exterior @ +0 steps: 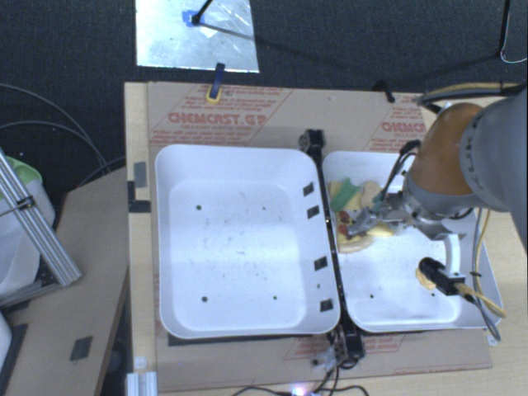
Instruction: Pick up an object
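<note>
Arm (462, 159) comes in from the right edge of the frame, orange band up near the upper right, wrist angled down-left into the right bin (396, 304). Gripper (356, 225) sits low at the bin's upper-left part, right on top of the small object pile (356, 205) next to the divider (328, 221) between the bins.

Pile: a green piece and a yellow piece toward the top, something pale or cream under and just right of the tool tip. They overlap, so I can't separate individual items cleanly. All of it is crowded against the bin's left wall, which probably explains the slanted approach: coming in from the open side keeps the wrist off the wall.

Gripper state: can't tell. The tip is dark, small and merged with the clutter, so there's no read on whether anything is grasped.

Another small object (429, 277), tan with a dark part, lies in the lower right of the same bin, well apart from the pile and partly under the arm's cabling. Easier target in my view, being isolated.

Left bin (239, 246) has only specks on its floor.

Judgement: this is the descent or grasp stage, lift not yet done. Main risk is pinching two overlapping pieces or skidding off into the wall.
</note>
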`<state>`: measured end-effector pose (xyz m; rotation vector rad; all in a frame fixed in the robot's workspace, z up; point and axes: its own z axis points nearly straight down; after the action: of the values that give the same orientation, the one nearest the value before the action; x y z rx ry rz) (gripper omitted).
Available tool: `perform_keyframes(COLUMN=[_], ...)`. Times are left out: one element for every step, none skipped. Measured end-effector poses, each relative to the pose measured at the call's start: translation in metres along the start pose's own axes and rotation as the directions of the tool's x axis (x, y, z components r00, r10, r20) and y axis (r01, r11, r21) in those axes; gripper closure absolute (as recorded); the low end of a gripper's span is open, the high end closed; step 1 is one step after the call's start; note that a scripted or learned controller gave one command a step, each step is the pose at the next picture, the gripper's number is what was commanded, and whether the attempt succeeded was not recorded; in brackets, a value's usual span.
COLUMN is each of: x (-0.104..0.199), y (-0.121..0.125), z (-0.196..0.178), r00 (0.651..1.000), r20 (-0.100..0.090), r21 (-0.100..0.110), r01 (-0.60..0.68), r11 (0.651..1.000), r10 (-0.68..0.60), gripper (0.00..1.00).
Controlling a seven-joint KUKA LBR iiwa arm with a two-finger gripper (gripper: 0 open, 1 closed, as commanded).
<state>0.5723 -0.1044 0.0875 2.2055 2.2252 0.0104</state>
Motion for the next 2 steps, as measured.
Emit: perform_keyframes(x=[-0.054,0.015], y=[-0.025,-0.001], z=[0.0,-0.001], r00=[1.0,1.0], r20=[0.0,0.004], r21=[0.003,-0.004], r01=[-0.011,-0.002], r11=[1.0,1.0], r10=[0.011,0.002], gripper=[0.0,0.0])
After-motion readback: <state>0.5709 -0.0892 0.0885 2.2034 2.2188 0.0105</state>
